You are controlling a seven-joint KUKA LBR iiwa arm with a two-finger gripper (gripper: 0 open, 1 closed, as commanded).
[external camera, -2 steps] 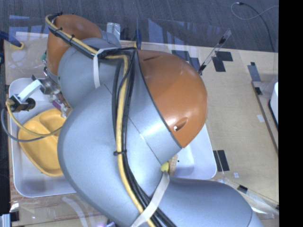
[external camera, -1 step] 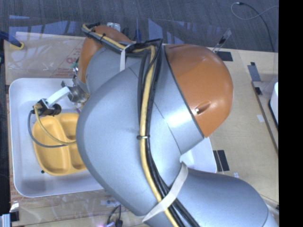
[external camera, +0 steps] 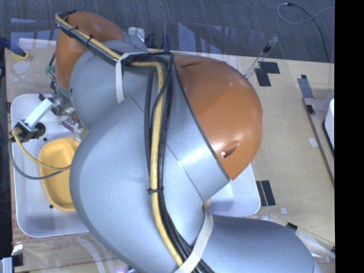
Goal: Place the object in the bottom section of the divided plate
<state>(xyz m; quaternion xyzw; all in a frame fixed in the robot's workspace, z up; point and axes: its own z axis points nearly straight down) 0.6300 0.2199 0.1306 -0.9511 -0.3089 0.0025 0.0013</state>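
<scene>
Tan bench (external camera: 296,147) above dark ribbed flooring (external camera: 199,4). Glossy grey-and-orange arm (external camera: 170,152) overhangs white bin (external camera: 34,223) holding smooth yellow plate (external camera: 57,169), possibly the divided one. Gripper (external camera: 60,110) state indiscernible.

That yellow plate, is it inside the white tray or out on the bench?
Inside. The yellow plate lies within the left white bin, whose rim shows around it; the arm covers its right part.
</scene>
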